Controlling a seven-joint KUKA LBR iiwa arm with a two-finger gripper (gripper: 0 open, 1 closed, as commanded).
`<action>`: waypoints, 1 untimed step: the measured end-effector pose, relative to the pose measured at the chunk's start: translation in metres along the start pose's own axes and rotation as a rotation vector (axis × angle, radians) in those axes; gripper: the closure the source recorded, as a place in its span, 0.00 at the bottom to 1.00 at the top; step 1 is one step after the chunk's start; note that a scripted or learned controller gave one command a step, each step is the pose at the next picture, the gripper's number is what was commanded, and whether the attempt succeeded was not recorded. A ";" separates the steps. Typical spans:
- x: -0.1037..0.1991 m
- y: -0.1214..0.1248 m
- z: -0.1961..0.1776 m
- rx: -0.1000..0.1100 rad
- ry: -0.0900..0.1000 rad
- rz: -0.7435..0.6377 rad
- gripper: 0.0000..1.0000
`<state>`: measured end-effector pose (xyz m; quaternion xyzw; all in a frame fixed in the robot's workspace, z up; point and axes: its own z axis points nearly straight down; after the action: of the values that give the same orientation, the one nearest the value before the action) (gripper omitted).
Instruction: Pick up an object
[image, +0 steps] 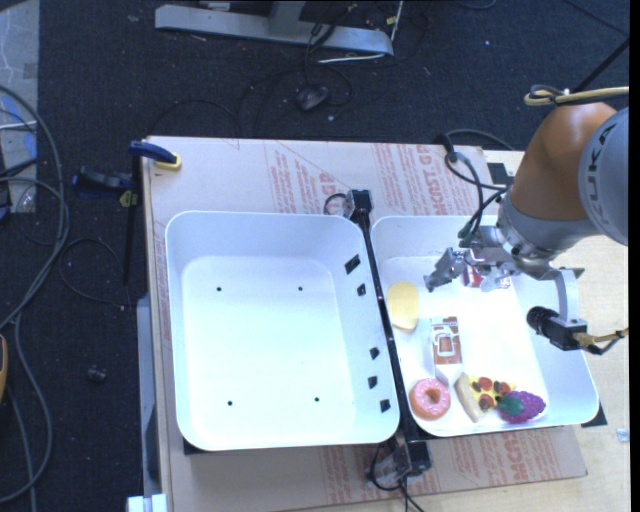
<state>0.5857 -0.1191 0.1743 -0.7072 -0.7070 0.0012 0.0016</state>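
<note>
The right bin (400, 238) holds a pale yellow piece (403, 305) near its left wall, a small red and white box (446, 342) in the middle, a pink doughnut (431, 398) at the front, a pizza-like wedge (477, 392) and purple grapes (521, 405) at the front right. My gripper (470, 270) hangs over the back of this bin, up and right of the yellow piece, pointing down. Its wrist hides the fingertips.
The left bin (270, 330) lies beside the right one, with a black divider (375, 310) between them. A blue clamp (155, 153) grips the bench's back left corner. Cables trail on the dark floor at left.
</note>
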 end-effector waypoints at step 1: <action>0.010 -0.003 0.053 0.001 0.000 -0.001 0.00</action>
<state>0.5826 -0.1087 0.1209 -0.7070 -0.7073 0.0014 0.0021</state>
